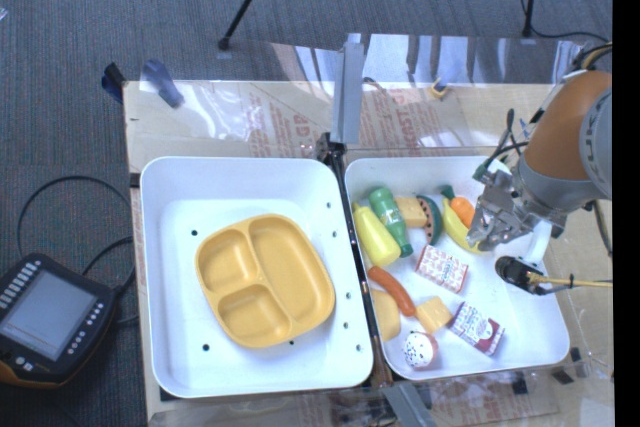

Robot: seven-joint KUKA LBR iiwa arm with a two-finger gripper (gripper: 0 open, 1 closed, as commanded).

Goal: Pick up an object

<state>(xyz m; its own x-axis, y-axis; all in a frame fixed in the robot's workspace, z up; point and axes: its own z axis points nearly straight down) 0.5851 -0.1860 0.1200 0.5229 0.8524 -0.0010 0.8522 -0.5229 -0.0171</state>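
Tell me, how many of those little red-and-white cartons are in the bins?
2. One carton lies mid right bin, just below the gripper. The other carton lies nearer the bin's front right corner. More could hide under the arm.

a yellow three-part plate [264,279] lies in the left bin [160,215]. the right bin [545,335] holds toy food: a green bottle [388,218], a yellow piece [374,235], a banana [455,225], a carrot [461,210], a sausage [391,289] and two small cartons [442,267] [477,328]. the gripper [482,237] hangs just over the banana.
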